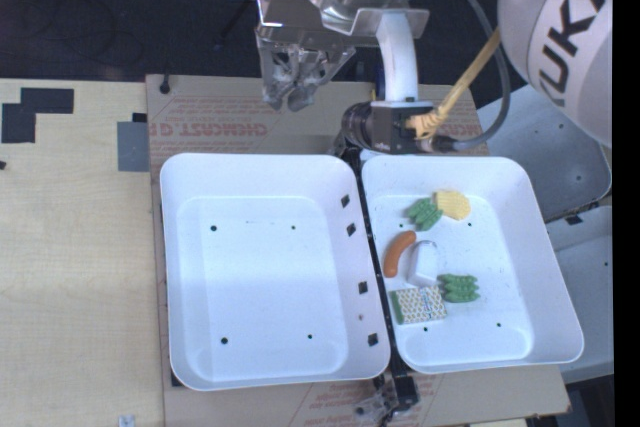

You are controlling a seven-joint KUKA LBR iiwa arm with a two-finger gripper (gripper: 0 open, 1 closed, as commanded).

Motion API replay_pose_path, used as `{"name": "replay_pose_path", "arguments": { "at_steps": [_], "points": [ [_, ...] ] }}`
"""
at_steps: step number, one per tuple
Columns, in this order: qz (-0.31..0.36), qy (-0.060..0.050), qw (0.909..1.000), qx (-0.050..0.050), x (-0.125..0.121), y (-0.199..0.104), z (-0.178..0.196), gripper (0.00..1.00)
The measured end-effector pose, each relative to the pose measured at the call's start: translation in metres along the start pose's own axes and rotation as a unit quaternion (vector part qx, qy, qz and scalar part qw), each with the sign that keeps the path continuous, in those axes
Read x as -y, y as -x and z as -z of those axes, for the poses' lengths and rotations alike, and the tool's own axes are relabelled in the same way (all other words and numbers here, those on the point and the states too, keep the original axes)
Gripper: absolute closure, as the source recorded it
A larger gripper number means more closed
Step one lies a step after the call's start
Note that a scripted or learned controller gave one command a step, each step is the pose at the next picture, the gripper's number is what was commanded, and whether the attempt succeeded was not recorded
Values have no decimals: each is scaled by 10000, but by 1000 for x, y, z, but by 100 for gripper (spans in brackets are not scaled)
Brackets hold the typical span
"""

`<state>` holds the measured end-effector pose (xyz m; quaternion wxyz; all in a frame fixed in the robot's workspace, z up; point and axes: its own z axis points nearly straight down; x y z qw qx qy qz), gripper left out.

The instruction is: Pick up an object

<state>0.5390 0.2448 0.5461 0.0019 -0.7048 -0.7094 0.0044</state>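
Observation:
The right bin (545,245) holds a small cluster of objects. At its upper middle lie a yellow piece (453,205) and a green leafy piece (424,213), touching each other. Below them lies an orange sausage (398,253), with a white curved piece (426,262) beside it. Lower down sit a green bunch (459,288) and a flat patterned packet (417,305). My gripper (297,87) hangs high above the back edge of the left bin (190,185), far from the objects. Nothing shows between its fingers.
The two bins sit side by side on a cardboard sheet (215,120) over a light wooden bench (70,265). Black clips (362,287) join the bins along the middle seam. A yellow cable (470,80) and a black hose run behind the right bin.

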Motion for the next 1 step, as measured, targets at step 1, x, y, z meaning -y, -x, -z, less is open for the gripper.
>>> {"name": "replay_pose_path", "arguments": {
  "at_steps": [1],
  "points": [
    [23, -22, 10000, 8, 0, -1, 9, 100]
  ]
}}
